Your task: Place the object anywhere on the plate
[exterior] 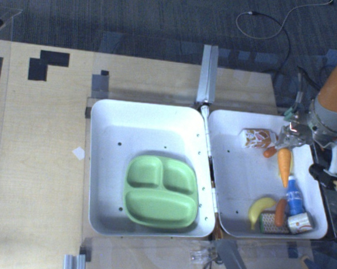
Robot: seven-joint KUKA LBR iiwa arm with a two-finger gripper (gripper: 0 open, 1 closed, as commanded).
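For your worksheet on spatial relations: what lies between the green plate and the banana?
In the camera view, the bins' adjoining walls and bare white floor separate the green plate from the banana.

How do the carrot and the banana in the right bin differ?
The carrot is orange and straight; the banana is yellow and curved. The carrot tapers to a point toward the near side, while the banana is blunt and stubbier. The carrot lies mid-bin just below the gripper; the banana sits in the near cluster beside a reddish item. Both lie in the same white bin.
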